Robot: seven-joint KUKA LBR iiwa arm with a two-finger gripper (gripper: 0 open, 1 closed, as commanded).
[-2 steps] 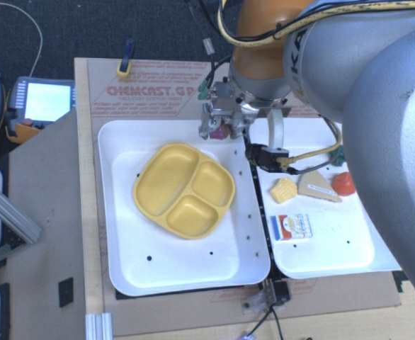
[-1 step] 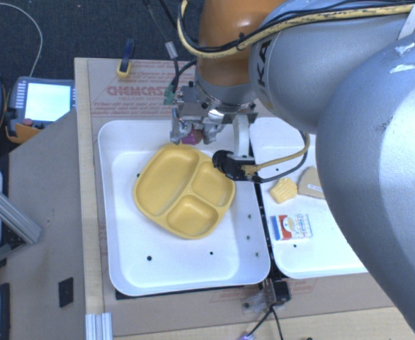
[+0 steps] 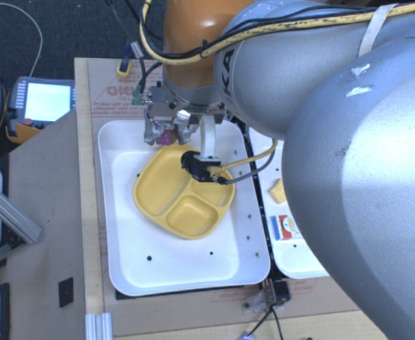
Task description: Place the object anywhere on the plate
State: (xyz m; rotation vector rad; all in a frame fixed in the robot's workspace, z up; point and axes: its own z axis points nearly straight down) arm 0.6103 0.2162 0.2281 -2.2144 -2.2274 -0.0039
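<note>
The tool (image 3: 171,129) hangs over the far edge of the yellow divided plate (image 3: 183,197), its metal body partly hidden beneath the orange band (image 3: 200,27) of the arm, and I cannot tell how it is set. A small purple-pink object (image 3: 166,139) shows right at the tool's lower end, just at the plate's far rim; most of it is covered by the tool, so its shape is hard to make out, and whether it is gripped or merely lies there cannot be told. Just to the side of the tool, a black connector with a yellow cable (image 3: 202,168) hangs over the plate and hides part of its larger section.

The plate lies below the tool in the left white bin (image 3: 122,261), tilted in view, with a smaller compartment on the near side. The right white bin (image 3: 292,261) sits on the other side of the tool and is largely covered by the grey arm (image 3: 349,154); a yellowish piece (image 3: 277,190) and a card with red and blue printing (image 3: 284,227) peek out at its edge, both cut off and unreadable.

Beyond the tool, red lettering (image 3: 119,92) on the cardboard-coloured worktop (image 3: 87,190) is partly hidden and cannot be read. Well off to the far side, a lit handheld screen (image 3: 46,99) sits on the dark floor, its content washed out.
</note>
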